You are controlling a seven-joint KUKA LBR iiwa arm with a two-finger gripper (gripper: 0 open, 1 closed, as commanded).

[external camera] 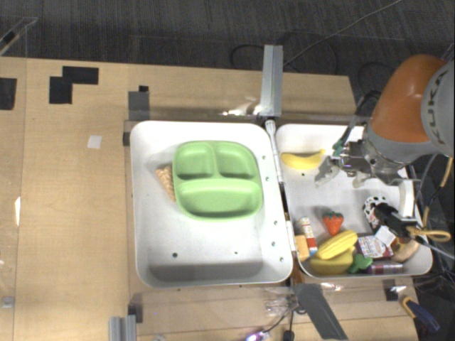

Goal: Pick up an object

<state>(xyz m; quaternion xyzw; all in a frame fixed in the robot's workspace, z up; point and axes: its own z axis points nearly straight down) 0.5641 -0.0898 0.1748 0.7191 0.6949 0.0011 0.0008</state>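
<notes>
open metal gripper (pixel 340 175) hangs over right bin (pixel 313 139); curved yellow banana (pixel 301 160) beside.

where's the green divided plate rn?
The green divided plate lies in the left bin, toward its upper middle, with a tan waffle-like piece tucked against its left edge.

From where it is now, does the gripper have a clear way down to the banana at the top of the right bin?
Probably yes: the gripper hangs just right of the banana, which lies alone with nothing over it.
</notes>
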